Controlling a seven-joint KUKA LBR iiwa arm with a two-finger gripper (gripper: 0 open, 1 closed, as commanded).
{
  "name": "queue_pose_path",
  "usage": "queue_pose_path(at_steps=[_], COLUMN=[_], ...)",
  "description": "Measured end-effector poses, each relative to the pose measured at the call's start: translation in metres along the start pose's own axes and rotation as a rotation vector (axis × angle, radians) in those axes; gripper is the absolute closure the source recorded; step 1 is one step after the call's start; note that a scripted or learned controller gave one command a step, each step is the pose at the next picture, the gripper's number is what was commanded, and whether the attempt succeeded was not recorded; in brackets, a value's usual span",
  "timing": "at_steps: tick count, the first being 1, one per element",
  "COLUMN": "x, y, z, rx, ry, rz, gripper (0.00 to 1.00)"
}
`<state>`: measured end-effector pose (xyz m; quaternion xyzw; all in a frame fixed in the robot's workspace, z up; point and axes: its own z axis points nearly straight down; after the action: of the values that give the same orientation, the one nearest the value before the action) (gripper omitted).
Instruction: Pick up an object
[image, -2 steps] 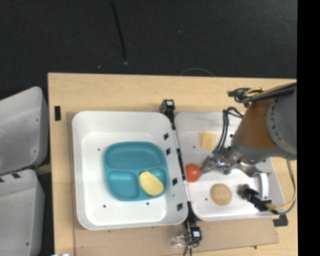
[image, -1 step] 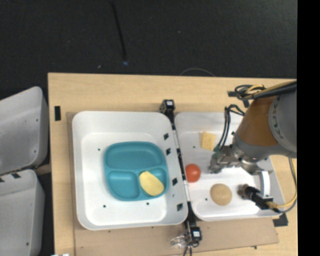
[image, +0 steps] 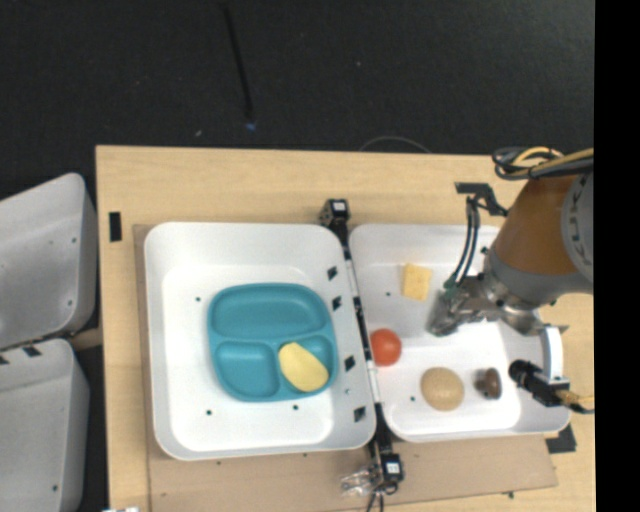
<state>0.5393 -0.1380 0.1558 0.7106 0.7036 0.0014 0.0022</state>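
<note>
The right bin (image: 400, 415) holds a yellow cheese-like wedge (image: 416, 281), a red tomato (image: 386, 347), a tan bread roll (image: 442, 388) and a small dark brown piece (image: 488, 383). My gripper (image: 447, 316) hangs low over this bin, between the wedge and the roll and just right of the tomato. Nothing shows between its fingers. In the left bin (image: 180, 420) a teal divided plate (image: 270, 340) carries a yellow lemon-like item (image: 302, 367) in its lower right compartment.
The arm's orange band (image: 540, 235) and grey wrist cover the right bin's upper right part. Black clips (image: 353, 305) line the seam between the bins. Cables run along the bench's right edge. White panels stand off the bench at left.
</note>
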Motion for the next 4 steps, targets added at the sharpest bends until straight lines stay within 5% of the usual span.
queue_pose_path(at_steps=[2,4], x=[0.002,0.114], y=[0.005,-0.001], z=[-0.115,-0.106], rx=[-0.003,0.004], ry=[0.000,0.002], rz=[-0.015,-0.017], gripper=[1.00,1.00])
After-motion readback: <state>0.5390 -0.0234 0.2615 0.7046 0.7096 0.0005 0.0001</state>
